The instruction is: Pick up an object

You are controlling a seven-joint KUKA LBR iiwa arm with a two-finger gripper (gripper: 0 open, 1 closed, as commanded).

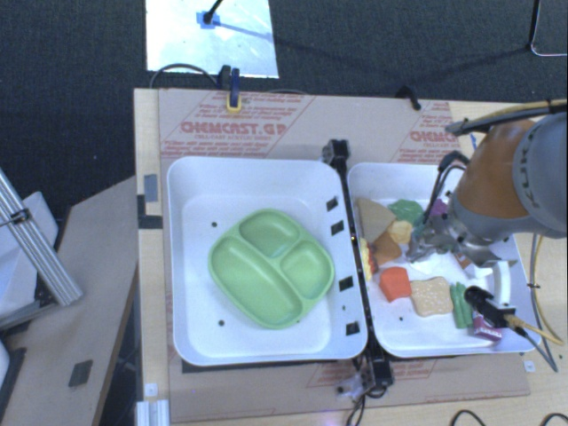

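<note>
**Orange block waiting under the arm**

Orange and squarish, a toy block [395,283] is lying in the right bin [390,340], touching a toast slice [431,296] and sitting below a tan wedge [374,213]. The pincer [424,243] is hovering just above and right of it; I cannot tell how it is set. A green divided plate [271,267] is resting in the left bin [195,238] on the desk [240,127].

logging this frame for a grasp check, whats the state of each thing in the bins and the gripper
green divided plate: upright, flat in the left bin
gripper: low over the right bin, fingers unclear
red block: lying loose on the bin floor
toast slice: flat beside the red block
brown wedge: leaning near the divider
green bean: lying flat by the toast
</note>
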